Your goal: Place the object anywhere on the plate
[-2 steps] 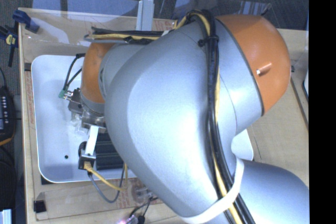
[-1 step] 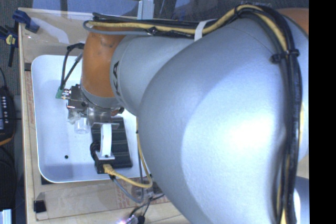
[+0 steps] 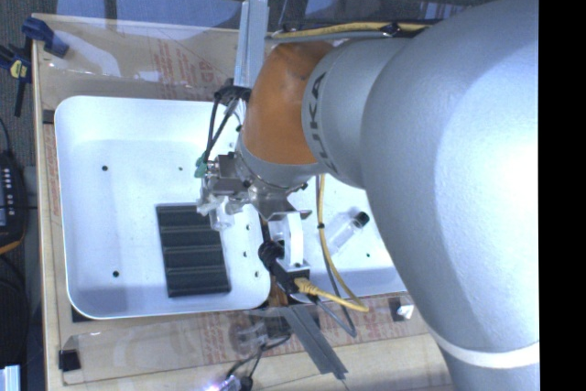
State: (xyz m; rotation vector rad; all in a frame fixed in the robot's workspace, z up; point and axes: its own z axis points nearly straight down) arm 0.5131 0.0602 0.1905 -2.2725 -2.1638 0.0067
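Observation:
A dark ribbed rectangular plate point(image 3: 192, 250) lies flat in the left white bin point(image 3: 92, 197), towards its front right. My gripper point(image 3: 216, 201) hangs over the plate's far right corner, its body largely covered by the wrist and the orange band. A small clear bottle with a black cap point(image 3: 346, 229) lies on its side in the right bin, to the right of the wrist. I see nothing between the gripper's tips.
The big grey arm covers most of the right bin point(image 3: 371, 275). Yellow and black cables point(image 3: 325, 284) hang from the wrist over the wall between the bins. A metal bracket point(image 3: 311, 343) sits on the bench in front.

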